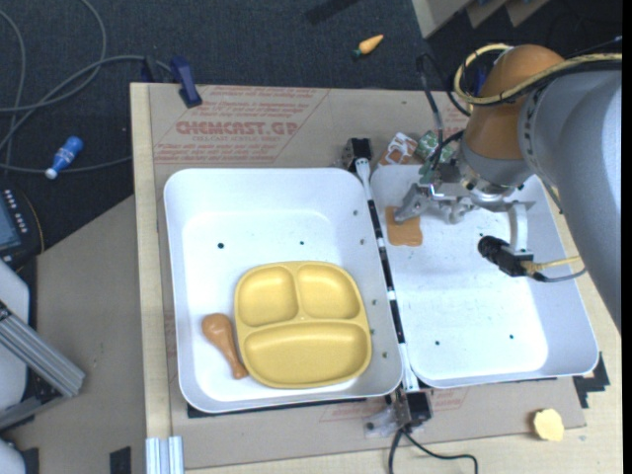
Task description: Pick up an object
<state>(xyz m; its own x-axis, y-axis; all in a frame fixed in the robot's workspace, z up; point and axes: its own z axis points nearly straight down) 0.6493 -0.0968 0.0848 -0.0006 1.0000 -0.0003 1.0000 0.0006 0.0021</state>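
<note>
A flat tan-orange piece, like a slice of toast, lies in the right bin near its far left corner, beside the wall between the bins. My gripper hangs low over that corner, just right of and behind the piece, under the orange band. I see nothing held in it. In the left bin a yellow divided plate rests near the front. An orange-brown toy drumstick lies against the plate's left edge.
A small colourful item sits on the bench behind the right bin's far rim. A yellow lump lies on the bench at the front right. The grey arm covers the right bin's far right side. A blue clamp grips the board's far left edge.
</note>
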